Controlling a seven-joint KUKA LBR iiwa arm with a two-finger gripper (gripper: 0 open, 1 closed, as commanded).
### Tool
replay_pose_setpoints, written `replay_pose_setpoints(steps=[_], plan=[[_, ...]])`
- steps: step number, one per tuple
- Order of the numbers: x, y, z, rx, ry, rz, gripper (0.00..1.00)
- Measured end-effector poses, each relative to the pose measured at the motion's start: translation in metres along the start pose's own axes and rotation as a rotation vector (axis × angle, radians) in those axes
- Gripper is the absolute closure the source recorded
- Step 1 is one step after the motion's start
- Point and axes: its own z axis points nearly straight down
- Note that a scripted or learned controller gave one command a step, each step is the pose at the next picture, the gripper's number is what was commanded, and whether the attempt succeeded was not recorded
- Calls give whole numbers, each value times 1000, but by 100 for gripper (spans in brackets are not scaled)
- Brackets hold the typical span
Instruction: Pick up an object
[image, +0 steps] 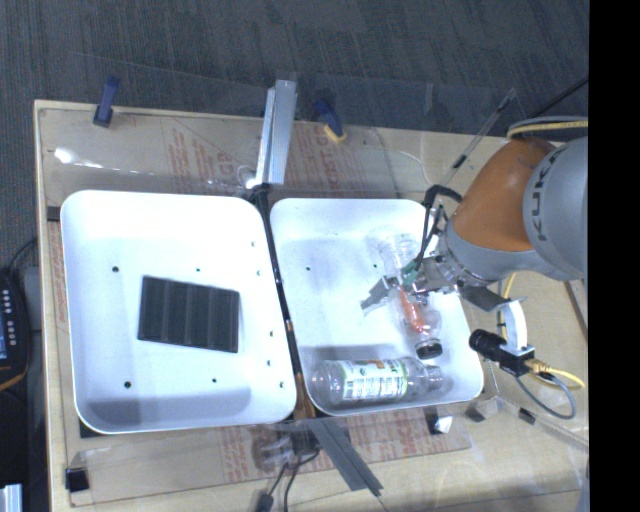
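My gripper (393, 291) hangs low over the right bin (310, 230), near its right wall. Just below and right of it lies a small clear bottle (419, 320) with orange-red contents and a black cap, its top end under the gripper. A crumpled clear plastic cup (393, 247) sits right behind the gripper. Along the bin's front wall lies a large clear bottle (375, 381) with a label, on its side. A flat black ribbed panel (189, 314) rests in the left bin (90, 220).
The arm's grey and orange body (505, 215) covers the right bin's right rim. A metal bar (276, 130) stands behind the gap between the bins. Blue clamps (105, 100) sit at the bench's back edge.
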Motion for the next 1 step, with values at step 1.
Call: replay_pose_setpoints(steps=[1], plan=[[-1, 3, 1, -4, -2, -30, 0]])
